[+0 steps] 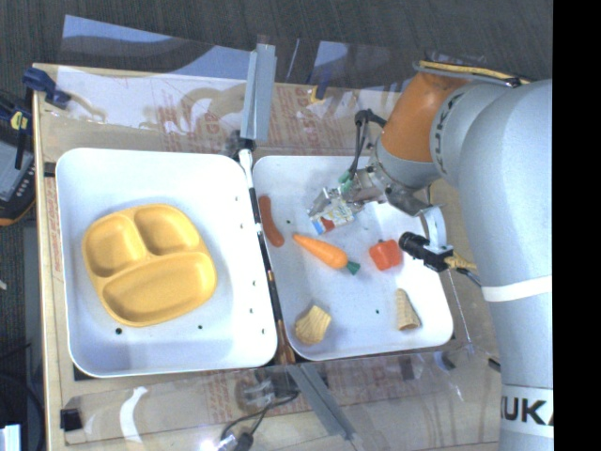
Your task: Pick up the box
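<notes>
My fingers (340,195) are low in the right bin (427,332), at about 12 o'clock of its floor, down on the box (329,212). Whether they are parted or clamped, cannot tell; the crumpled silvery shape there hides the tips.

Box: small, silver with red and blue, lying on the bin floor directly under my fingers. It looks not lifted yet.

Outward: carrot (321,251) just at 6 o'clock of the box. Sausage (271,221) at 9 o'clock, near the bin's left wall. Red piece (385,255) at 4 o'clock. Cone (406,310) and a tan pastry (313,324) far down at 5 and 6 o'clock.

Left bin (70,172): yellow divided tray (150,263).

Judgement: reach done, grasp unconfirmed, lift left.
</notes>
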{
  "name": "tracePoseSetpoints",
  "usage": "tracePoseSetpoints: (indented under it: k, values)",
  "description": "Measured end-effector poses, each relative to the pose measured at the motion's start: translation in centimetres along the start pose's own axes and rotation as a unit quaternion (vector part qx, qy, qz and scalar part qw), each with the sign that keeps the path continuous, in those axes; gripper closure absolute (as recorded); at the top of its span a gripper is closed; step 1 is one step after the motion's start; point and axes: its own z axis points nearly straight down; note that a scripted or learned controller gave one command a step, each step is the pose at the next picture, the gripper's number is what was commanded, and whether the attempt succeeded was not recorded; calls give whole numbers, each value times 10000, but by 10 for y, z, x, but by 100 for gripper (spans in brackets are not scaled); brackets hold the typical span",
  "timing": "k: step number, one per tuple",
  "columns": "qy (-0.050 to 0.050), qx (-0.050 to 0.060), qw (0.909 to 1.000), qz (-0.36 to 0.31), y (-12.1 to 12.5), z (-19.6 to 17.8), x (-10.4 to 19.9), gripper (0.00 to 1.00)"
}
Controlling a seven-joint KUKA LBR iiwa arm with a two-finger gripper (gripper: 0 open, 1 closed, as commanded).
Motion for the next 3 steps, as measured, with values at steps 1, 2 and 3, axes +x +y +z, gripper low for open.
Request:
tracePoseSetpoints:
  k: [1, 2, 3]
  values:
    - [2, 32, 9995, -318, 2, 12, 13, 0]
    - [-5, 20, 9994, -331, 3, 0, 12, 100]
    - [20, 50, 9896, -1436, 38, -113, 88, 100]
